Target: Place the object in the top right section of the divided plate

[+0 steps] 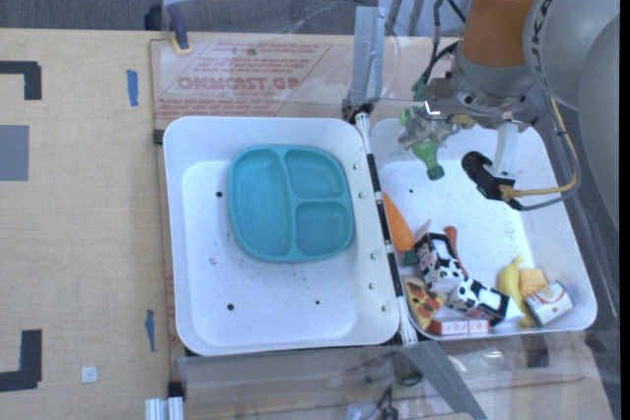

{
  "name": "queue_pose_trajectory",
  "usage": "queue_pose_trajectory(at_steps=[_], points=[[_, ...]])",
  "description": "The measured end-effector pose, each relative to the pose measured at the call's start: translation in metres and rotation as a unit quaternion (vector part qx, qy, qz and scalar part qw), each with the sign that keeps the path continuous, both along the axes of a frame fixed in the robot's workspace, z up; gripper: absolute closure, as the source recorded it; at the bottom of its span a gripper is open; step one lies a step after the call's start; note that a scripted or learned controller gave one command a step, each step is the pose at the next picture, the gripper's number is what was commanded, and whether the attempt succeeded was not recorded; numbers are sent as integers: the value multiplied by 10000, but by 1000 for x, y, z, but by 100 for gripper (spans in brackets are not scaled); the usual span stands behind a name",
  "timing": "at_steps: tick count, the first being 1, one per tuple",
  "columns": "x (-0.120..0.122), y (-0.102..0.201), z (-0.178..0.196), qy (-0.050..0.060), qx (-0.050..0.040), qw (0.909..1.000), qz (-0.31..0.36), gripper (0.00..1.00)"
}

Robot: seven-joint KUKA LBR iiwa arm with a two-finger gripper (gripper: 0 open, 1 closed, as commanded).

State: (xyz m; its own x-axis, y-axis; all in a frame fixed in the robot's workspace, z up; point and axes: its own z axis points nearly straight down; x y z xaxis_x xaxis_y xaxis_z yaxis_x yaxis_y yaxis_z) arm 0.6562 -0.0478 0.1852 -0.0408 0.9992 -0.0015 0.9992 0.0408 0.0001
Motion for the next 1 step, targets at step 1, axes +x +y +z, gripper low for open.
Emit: queue_pose_trajectory(at_steps=[1], points=[[-45,41,0,15,11,9988,497,100]])
